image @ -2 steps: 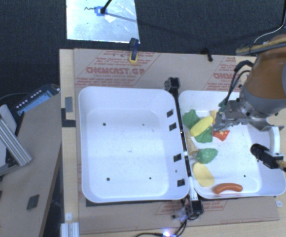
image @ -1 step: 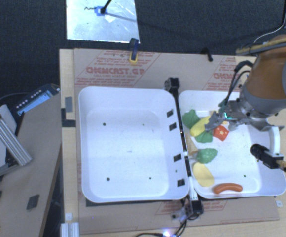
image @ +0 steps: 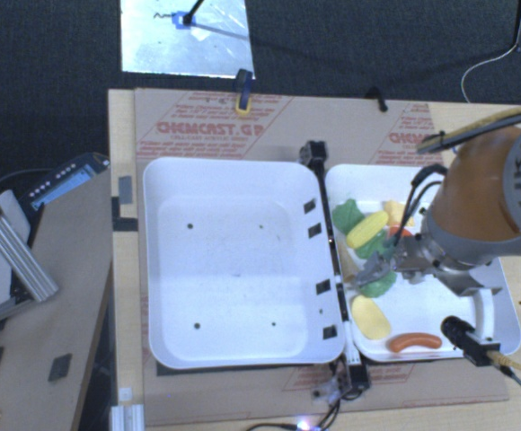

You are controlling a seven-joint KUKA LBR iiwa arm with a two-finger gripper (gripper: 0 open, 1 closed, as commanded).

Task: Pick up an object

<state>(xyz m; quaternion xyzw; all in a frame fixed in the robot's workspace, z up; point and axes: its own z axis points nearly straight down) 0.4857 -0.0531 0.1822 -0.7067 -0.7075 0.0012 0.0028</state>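
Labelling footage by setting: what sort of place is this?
Probably a robotics lab's grasping bench: two white bins sit side by side on a cardboard-covered table, and the robot arm reaches over toy food in the right bin.

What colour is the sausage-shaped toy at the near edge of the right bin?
Orange-red; the sausage toy shows plainly in the camera view.
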